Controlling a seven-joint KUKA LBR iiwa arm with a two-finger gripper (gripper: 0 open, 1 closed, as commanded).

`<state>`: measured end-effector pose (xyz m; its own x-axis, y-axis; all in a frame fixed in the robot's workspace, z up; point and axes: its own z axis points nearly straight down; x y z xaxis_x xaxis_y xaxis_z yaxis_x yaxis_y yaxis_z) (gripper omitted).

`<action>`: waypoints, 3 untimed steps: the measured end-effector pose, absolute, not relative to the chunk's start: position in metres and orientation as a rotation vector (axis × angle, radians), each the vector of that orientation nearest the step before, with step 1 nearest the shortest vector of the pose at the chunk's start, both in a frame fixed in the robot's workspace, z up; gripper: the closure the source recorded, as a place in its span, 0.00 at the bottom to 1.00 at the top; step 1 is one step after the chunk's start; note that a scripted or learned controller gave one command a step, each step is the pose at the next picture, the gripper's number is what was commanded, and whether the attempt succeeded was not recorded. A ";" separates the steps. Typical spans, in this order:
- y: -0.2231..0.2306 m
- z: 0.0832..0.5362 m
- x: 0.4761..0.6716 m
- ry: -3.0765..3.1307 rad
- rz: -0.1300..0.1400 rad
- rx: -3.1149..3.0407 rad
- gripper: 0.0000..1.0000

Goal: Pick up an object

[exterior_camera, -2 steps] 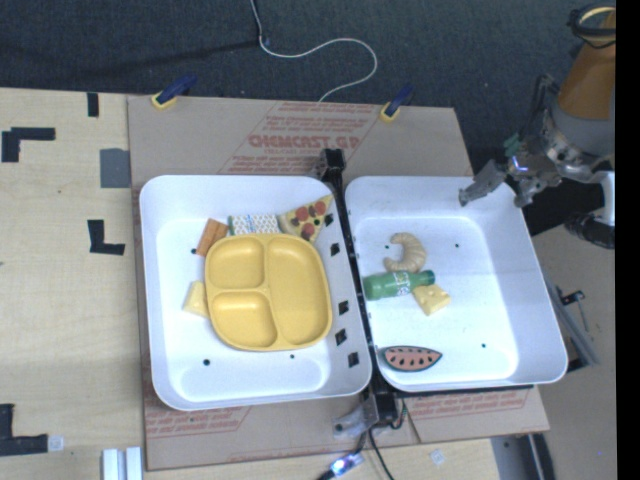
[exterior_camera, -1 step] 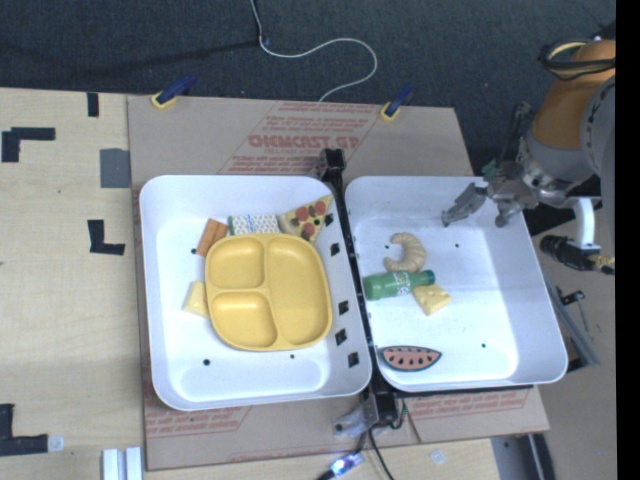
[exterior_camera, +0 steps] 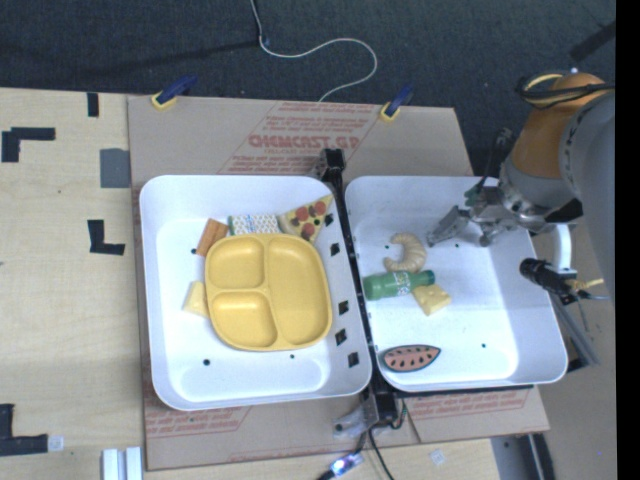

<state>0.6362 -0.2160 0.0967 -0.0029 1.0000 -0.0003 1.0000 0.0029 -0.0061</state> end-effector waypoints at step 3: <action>-0.215 0.138 0.639 -2.224 -0.003 -2.221 1.00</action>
